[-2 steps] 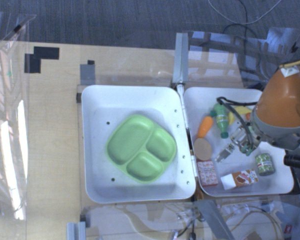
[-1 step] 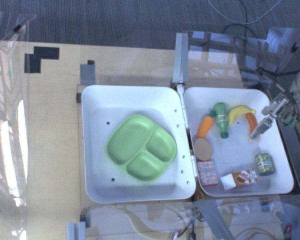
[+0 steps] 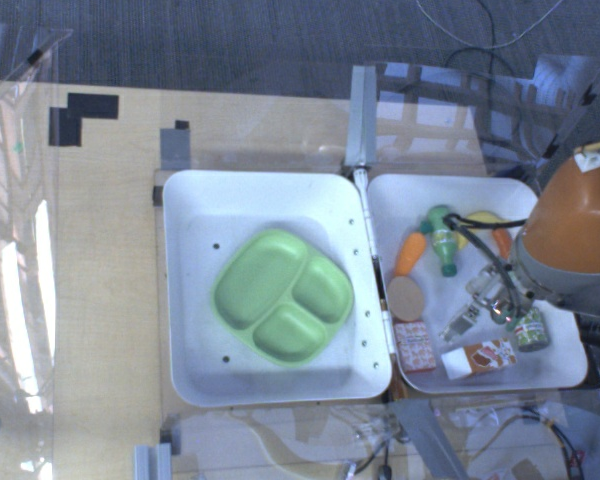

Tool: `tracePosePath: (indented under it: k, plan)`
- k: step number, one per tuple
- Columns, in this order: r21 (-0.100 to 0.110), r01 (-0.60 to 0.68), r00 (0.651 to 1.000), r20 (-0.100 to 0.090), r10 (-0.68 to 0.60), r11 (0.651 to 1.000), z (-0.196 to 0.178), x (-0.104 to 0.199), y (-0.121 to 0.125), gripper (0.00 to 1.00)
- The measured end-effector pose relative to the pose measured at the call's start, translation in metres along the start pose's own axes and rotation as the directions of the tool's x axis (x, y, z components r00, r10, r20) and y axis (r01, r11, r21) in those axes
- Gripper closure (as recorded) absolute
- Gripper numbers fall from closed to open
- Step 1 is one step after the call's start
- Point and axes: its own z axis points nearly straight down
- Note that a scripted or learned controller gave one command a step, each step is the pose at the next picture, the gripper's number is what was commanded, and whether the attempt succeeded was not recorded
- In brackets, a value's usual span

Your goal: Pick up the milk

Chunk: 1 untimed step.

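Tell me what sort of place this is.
Probably a robotics lab's pick-and-place bench: two white bins on a wooden bench, toy groceries such as a carrot and milk carton, and loose cables on the floor.

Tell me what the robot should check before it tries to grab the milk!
1. Milk carton found, lying on its side near the right bin's front edge: ok.
2. Pincer above the carton: not ok, it sits just up and left of it.
3. Pincer holding nothing: ok.
4. Room around the carton: not ok, a small can sits close by.
5. Snack packet clear of the carton: ok, a gap shows.
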Motion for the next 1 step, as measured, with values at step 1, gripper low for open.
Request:
tracePosePath:
  k: [1]
  plan:
    - [-0.005, -0.083, 0.997, 0.009, 0.083, 0.997, 0.0486, -0.0047, 0.0391, 0.0]
